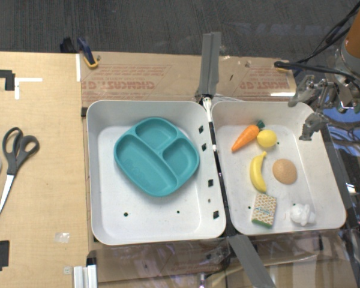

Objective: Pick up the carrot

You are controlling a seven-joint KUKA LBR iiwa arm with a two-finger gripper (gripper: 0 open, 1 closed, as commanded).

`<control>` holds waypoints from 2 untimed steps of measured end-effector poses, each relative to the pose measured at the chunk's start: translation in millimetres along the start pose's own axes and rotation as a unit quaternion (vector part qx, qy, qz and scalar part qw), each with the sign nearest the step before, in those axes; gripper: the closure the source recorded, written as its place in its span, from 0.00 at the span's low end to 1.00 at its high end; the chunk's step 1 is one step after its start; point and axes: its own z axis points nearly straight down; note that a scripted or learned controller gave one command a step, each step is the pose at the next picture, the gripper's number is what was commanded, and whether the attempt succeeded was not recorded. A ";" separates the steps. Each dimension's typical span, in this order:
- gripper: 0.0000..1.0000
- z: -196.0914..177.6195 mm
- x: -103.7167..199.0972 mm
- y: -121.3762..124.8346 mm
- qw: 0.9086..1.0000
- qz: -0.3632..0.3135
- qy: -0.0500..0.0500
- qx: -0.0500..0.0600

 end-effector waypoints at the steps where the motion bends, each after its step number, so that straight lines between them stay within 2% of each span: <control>1: 0.00 188.0 -11.0 12.0 1.000 -0.007 -0.001 0.000; 2: 1.00 177.4 -12.7 13.1 1.000 -0.009 -0.003 0.001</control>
